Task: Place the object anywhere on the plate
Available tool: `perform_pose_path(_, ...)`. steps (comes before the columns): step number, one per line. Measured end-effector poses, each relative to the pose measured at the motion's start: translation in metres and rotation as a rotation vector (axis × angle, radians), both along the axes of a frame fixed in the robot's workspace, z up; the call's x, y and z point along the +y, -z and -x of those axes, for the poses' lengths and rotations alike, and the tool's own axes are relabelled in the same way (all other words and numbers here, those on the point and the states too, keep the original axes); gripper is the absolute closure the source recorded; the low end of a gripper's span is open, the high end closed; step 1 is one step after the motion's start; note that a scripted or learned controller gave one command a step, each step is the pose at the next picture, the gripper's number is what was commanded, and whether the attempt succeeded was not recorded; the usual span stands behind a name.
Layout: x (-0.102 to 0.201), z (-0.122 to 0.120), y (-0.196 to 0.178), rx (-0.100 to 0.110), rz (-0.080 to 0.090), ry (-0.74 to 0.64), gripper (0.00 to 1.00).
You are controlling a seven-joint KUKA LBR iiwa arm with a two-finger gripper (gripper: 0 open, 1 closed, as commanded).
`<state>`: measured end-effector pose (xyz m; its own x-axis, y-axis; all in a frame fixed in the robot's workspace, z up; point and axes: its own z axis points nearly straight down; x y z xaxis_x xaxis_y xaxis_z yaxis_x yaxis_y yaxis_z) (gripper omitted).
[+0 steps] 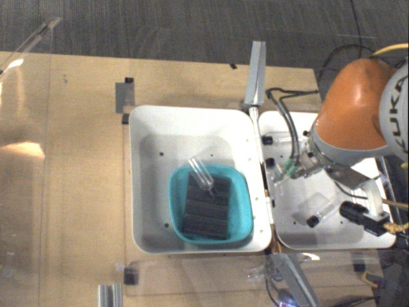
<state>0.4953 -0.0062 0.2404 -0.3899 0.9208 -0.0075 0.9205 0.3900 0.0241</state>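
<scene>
Camera view from above gives me two shallow white plastic bins side by side on the pale wooden surface [70,190]: the left bin [147,171] and the right bin [332,235]. In the left one sits a single teal square plate [241,200], and on it lies one black ribbed rectangular block [206,213]. A clear plastic tube [201,173] rests tilted across the block's upper end, its far tip reaching past the plate's back rim. I count a second clear tube, with a dark cap [317,211], lying on the floor of the right bin. So: two bins, one plate, one block, two tubes.

My arm hangs over the right bin, the orange band [351,107] covering the wrist, and the tool [300,165] is tucked under it; I cannot tell whether it is parted or closed, or whether anything is in it.

I judge the capped tube to be the thing left to move. It looks light, stiff, smooth and prone to rolling, so I would take it across its middle.
</scene>
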Motion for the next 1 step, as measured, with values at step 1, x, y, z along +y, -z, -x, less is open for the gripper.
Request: perform_pose_path(1, 0.0721, -0.0475, 0.0299, 0.018, 0.004, -0.141, 1.0)
